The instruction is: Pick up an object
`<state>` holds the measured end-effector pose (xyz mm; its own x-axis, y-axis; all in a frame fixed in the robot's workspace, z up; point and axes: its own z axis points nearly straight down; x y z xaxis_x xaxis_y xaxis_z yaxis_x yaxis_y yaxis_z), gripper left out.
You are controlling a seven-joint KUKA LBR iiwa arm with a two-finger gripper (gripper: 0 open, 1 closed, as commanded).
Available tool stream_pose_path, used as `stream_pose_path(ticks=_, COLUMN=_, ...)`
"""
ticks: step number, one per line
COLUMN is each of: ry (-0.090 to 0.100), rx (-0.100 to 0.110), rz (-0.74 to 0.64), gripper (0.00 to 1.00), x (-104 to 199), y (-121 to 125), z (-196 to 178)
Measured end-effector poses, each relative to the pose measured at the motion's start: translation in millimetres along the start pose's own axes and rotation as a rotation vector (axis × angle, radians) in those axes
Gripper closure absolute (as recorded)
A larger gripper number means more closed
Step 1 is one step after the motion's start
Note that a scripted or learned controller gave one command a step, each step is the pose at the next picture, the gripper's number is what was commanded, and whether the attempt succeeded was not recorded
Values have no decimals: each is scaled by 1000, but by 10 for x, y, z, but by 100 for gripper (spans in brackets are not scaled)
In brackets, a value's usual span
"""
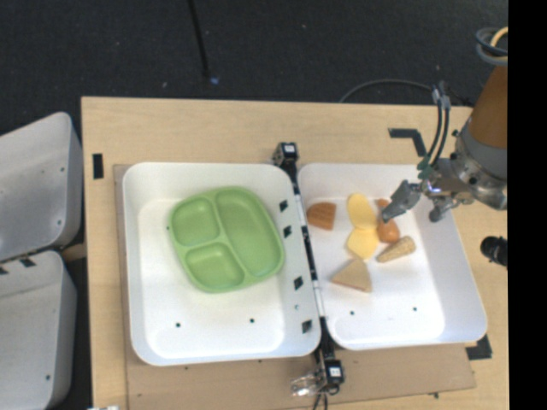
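Pincer (398, 207) hangs low over the right bin (444, 314), its tip just above a small orange piece (389, 231); how wide it stands cannot be told. Around it lie two yellow pieces (361, 209), a tan cone (397, 249), a brown wedge (322, 216) and a tan wedge (353, 276). Left bin (145, 331) holds a green divided plate (226, 239).

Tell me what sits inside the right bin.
The right bin holds a brown piece, two yellow pieces, tan wedges and an orange piece, partly covered by the end effector.
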<state>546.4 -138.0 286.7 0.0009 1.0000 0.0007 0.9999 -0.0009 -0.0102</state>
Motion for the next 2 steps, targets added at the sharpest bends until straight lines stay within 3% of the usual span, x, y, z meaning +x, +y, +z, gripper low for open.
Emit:
stream_pose_path(ticks=1, ry=-2, rx=-12, rz=-2, gripper=0, x=1, y=17, z=-60)
stream_pose_path(ticks=2, ry=-2, rx=-6, rz=-1, gripper=0, x=30, y=106, z=516)
